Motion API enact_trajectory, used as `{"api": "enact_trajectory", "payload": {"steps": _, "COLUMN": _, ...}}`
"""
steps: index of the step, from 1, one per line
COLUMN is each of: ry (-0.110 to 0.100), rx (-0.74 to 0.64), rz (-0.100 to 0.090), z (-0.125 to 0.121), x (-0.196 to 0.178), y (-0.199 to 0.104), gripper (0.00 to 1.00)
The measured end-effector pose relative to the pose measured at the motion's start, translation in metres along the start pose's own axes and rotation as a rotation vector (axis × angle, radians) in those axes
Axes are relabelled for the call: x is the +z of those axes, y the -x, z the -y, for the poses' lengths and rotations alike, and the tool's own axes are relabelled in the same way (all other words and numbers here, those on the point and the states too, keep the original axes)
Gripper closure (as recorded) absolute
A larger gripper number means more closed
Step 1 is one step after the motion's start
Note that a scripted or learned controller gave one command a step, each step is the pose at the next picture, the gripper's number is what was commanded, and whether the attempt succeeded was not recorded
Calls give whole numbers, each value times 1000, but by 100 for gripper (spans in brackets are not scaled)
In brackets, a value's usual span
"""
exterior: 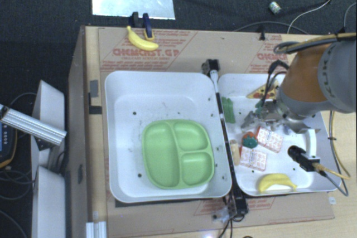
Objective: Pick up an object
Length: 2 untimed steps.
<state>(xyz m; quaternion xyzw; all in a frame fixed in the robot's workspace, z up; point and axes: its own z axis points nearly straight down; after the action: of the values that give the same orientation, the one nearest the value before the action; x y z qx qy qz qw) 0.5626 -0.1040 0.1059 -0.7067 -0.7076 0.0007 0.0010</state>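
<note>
My gripper (pixel 261 117) reaches low into the right bin (pixel 323 189), just above a teal and red small object (pixel 249 141). Two red-and-white packets lie close by, one (pixel 271 140) just below the gripper and one (pixel 254 159) nearer the front. A yellow banana (pixel 277 181) rests at the bin's front edge. A green stick-shaped item (pixel 227 108) lies along the left wall. A pizza-slice toy (pixel 261 92) sits at the back, partly hidden by the arm. Nothing shows as lifted.
The left bin (pixel 128 97) holds a green divided plate (pixel 177 153). A second banana (pixel 141 40) lies on the cardboard behind the bins. A small orange piece (pixel 234 151) sits by the divider between the bins.
</note>
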Motion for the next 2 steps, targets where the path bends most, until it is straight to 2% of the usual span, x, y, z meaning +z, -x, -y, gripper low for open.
{"api": "enact_trajectory", "payload": {"steps": 1, "ry": 26, "rx": 1, "rz": 10, "z": 18, "x": 15, "y": -13, "gripper": 0}}
{"api": "enact_trajectory", "payload": {"steps": 2, "ry": 29, "rx": 1, "rz": 12, "z": 17, "x": 4, "y": -12, "gripper": 100}}
